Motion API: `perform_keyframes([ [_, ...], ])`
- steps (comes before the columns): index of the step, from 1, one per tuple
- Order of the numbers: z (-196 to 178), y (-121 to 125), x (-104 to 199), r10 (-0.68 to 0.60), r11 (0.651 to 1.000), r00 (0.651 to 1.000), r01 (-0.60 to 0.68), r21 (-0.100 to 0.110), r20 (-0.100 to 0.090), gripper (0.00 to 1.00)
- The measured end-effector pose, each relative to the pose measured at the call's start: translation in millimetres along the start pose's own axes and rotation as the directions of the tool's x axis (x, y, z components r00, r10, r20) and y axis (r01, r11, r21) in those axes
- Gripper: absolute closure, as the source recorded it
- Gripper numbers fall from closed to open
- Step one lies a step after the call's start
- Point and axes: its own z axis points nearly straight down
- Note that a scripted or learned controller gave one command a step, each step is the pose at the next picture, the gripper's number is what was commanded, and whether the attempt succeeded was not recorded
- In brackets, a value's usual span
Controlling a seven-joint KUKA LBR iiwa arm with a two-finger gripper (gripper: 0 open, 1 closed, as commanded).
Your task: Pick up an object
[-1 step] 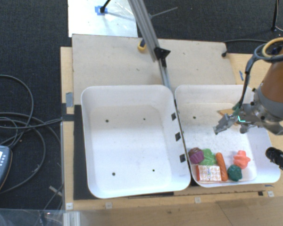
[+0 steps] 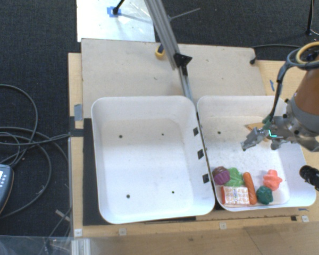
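Gripper (image 2: 253, 140) hovers over right bin (image 2: 228, 116), nothing between its fingers; we cannot tell their spread. Toys lie below it: carrot (image 2: 249, 186), purple ball (image 2: 220, 175), box (image 2: 236, 195). Approach step; next, we judge, descend onto one.

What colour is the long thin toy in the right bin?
Orange; the carrot-like toy shows clearly in the camera view.

dark carpet (image 2: 32, 47), wooden bench (image 2: 127, 68), loose cables (image 2: 21, 137)
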Motion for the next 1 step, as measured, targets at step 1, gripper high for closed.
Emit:
perform_keyframes([
  [1,47.6,7.9,5.0,0.001,1.000,1.000,-0.001,0.005,-0.001,0.00],
])
